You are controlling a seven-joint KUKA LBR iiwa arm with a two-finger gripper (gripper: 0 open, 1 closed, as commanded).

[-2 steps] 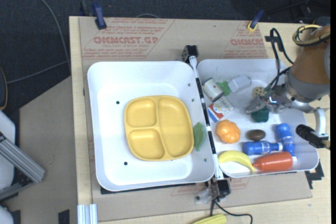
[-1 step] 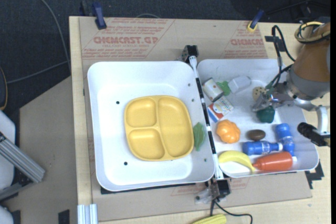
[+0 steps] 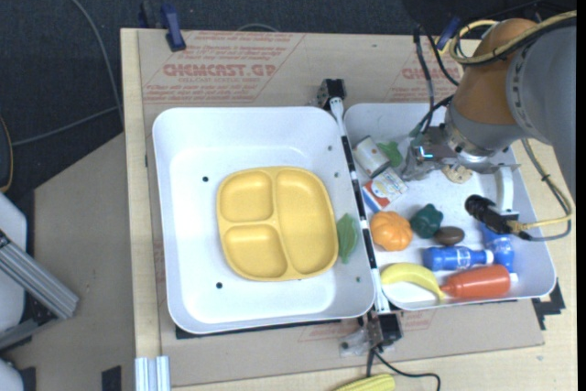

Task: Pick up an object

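- I see two white bins side by side on the worktop [image 3: 238, 73]; the left bin [image 3: 183, 151] carries a yellow divided plate [image 3: 275, 222], and a green leaf [image 3: 348, 238] lies against the plate's right edge, close to the wall between the bins.
- The things to pick from crowd the right bin [image 3: 389, 116]. A white packet [image 3: 369, 151] sits in its upper left, with a red, white and blue card [image 3: 383, 190] just below it.
- Across the middle I make out an orange [image 3: 392, 231], a dark green toy [image 3: 426, 220] beside it, and a small brown piece [image 3: 449, 236] touching or nearly touching that toy.
- Along the near wall lie a banana [image 3: 412, 279], a red bottle [image 3: 476, 282] beside it, and a blue bottle [image 3: 462, 256] just above the red one, both on their sides.
- The tool [image 3: 423, 151] is over the upper part of the right bin, just right of the packet and above the dark green toy; the packet and card are its nearest neighbours.
- I cannot tell how far the tool is open, and I see nothing in its hold.
- The arm [image 3: 540, 87] reaches in from the right, bent down over the bin's far right corner, its orange band [image 3: 485, 87] just above the wrist.
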